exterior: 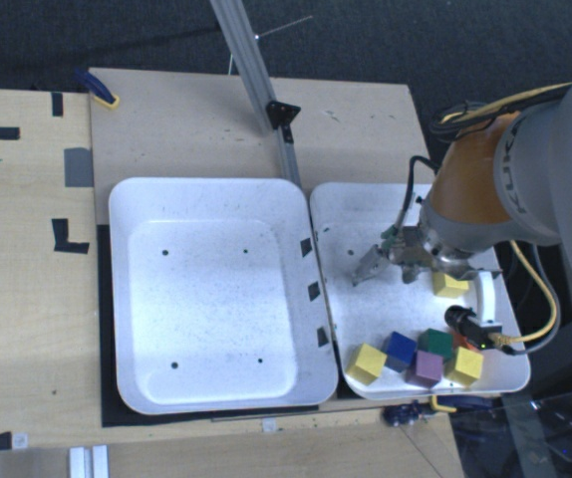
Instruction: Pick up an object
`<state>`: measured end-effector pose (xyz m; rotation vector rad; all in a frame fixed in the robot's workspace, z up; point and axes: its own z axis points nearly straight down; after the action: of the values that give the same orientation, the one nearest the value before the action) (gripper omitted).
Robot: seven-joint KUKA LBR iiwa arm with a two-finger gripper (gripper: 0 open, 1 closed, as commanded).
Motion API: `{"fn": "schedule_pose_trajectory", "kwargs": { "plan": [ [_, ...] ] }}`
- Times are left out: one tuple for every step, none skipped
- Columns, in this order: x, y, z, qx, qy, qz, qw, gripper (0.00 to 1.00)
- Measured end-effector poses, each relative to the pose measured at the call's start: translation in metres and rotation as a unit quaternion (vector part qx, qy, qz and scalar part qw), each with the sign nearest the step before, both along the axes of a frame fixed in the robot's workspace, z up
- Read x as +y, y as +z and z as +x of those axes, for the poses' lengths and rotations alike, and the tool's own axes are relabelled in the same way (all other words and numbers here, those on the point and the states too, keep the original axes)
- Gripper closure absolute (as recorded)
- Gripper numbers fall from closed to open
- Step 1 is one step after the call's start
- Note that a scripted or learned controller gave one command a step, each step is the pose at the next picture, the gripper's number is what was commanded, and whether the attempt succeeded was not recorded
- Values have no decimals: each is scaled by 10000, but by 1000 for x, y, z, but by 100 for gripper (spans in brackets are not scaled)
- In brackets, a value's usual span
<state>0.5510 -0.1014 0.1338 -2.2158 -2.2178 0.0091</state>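
hovering over the right bin [366,307], the gripper [381,259] is spread apart and grips nothing. next it must reach the yellow cube [367,362] at that bin's near edge, descend and clamp.

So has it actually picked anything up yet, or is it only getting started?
Nothing looks picked up yet. The blocks lie in the right bin: a yellow block, a blue one, a green one, a purple one and another yellow along its near edge, plus a yellow block beside the arm. In hand: the pincer is low over the bin floor, away from the blocks. Left: grasping and lifting one.
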Motion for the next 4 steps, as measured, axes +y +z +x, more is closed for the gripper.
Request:
{"fn": "schedule_pose_trajectory", "kwargs": {
  "plan": [
    [0, -44, -1, -31, 2, -8, 10000, 0],
    [1, -33, -1, -23, 6, 5, 10000, 100],
    [12, 19, 2, -60, 10, -2, 10000, 100],
    [11, 82, 6, -72, 7, -8, 10000, 100]
  ]
}}
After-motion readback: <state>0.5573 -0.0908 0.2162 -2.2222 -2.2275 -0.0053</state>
